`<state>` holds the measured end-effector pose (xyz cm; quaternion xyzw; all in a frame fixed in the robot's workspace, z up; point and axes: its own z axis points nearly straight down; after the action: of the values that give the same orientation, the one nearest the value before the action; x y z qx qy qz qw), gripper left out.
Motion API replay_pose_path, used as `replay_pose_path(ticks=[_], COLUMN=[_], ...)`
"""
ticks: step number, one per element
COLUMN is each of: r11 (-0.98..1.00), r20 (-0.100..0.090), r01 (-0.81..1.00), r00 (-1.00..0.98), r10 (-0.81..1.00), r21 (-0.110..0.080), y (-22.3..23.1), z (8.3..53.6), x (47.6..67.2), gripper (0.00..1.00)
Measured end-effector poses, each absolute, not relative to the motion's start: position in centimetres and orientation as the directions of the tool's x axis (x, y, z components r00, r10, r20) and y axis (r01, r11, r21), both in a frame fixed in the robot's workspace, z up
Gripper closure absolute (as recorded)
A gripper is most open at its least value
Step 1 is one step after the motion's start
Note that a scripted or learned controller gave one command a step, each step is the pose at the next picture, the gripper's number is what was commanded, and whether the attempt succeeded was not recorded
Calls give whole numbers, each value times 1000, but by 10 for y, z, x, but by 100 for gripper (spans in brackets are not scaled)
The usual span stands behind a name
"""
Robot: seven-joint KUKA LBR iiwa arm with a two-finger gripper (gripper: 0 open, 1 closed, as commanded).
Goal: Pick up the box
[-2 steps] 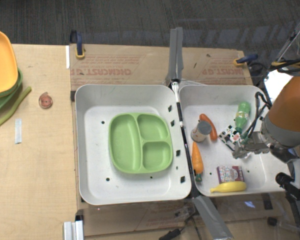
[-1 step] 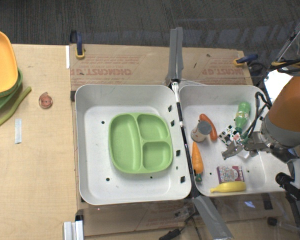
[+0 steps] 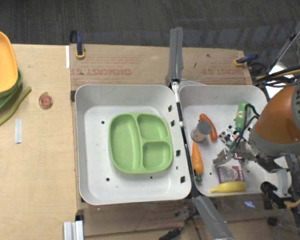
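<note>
The box (image 3: pixel 229 173) is small, pinkish-purple and printed, and lies flat near the front of the right bin (image 3: pixel 255 95). My gripper (image 3: pixel 230 155) hangs just above its far edge, reaching in from the right under the arm's orange band (image 3: pixel 285 119). The metal gripper parts overlap the box's top edge. I see nothing lifted off the bin floor.
Around the box lie a yellow banana (image 3: pixel 229 186), an orange carrot (image 3: pixel 197 159), a grey cup (image 3: pixel 202 130), a green bottle (image 3: pixel 240 115) and a small black-and-white item (image 3: pixel 228 132). The left bin (image 3: pixel 90 149) holds a green divided plate (image 3: pixel 141 143). Stacked plates (image 3: pixel 1 74) sit far left.
</note>
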<state>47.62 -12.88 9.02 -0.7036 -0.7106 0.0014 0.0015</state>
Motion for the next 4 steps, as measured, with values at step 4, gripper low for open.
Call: replay_pose_path(ticks=[4], r11=[-39], r20=[-1], r01=[999], r00=[39], r10=[999], r21=[-1], y=[-174], z=[91], x=[501], gripper=[0])
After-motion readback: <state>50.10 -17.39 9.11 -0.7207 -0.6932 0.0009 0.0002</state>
